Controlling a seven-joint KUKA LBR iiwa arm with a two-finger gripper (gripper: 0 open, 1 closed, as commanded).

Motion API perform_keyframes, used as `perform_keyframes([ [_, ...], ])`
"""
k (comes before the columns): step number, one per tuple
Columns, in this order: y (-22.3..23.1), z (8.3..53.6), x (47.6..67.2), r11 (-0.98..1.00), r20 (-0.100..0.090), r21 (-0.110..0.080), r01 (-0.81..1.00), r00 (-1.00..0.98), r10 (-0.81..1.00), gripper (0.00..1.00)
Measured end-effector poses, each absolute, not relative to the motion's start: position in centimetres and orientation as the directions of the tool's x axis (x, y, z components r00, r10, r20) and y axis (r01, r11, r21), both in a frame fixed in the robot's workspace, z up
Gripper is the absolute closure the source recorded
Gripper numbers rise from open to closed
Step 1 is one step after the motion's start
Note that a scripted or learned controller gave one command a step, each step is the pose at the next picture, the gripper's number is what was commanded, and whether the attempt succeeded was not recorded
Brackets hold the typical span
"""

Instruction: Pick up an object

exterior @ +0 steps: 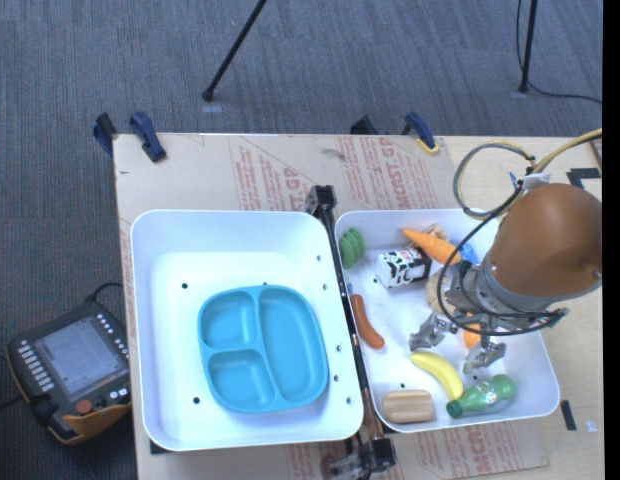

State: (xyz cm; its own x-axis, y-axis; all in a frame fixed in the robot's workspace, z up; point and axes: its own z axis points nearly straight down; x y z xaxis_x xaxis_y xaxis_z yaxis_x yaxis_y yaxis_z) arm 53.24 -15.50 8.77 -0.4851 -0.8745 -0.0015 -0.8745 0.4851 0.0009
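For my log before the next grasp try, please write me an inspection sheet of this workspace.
Surface: brown bench board bearing two shallow white bins, left bin and right bin.
Job's things: right bin holds yellow toy banana, green bottle, orange carrot, red sausage, tan bread piece, green leafy ball, black-and-white carton.
Clutter: blue divided plate in left bin.
Grippers: two-finger gripper open, above right bin, holding nothing.
Cables: black and yellow loops at the arm.
Surroundings: grey carpet, blue clamps, tripod legs, teach pendant.

Even overhead light, slightly soft focus
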Motion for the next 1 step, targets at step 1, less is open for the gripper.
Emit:
perform_keyframes([
  [1,-13.53,9.22,48.41,0.442,-0.016,-0.026,-0.897,-0.442,-0.897,0.00],
])
